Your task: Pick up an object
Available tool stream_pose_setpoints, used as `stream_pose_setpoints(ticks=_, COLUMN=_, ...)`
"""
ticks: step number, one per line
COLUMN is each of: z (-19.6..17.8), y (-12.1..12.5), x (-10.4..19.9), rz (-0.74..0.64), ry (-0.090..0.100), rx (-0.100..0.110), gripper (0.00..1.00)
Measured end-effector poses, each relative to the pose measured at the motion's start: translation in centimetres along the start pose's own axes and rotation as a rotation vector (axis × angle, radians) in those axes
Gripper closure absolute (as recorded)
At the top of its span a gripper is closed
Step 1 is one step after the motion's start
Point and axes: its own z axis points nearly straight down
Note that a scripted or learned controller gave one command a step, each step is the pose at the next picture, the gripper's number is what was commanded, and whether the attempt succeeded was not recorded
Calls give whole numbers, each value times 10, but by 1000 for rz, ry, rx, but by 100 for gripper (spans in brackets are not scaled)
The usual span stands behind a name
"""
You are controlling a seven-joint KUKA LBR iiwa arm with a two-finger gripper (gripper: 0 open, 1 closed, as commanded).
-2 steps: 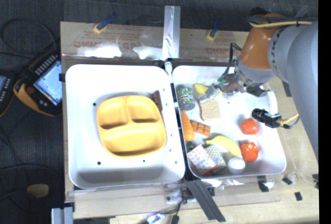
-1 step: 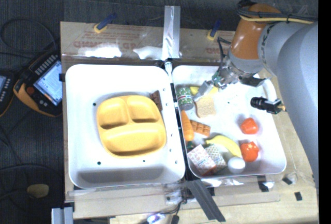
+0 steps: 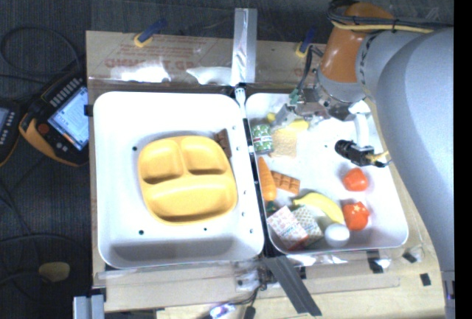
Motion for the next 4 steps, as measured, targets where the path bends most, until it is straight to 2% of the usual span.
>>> stream_pose_setpoints(ticks=1, z=-9, y=-1, x=0, rz=-1, ry=-1, rx=4, gripper=100)
stream_pose_setpoints(ticks=2, z=-93, y=4, x=59, rz=-183, ry=6, rx=4, gripper=100)
stream_pose_setpoints(ticks=3, z=-105, y=2, x=37, rz=-121, ry=8, rx=4, gripper=100)
stream_pose_setpoints(ticks=4, z=-105, y=2, x=37, rz=-121, ry=8, rx=4, gripper=0)
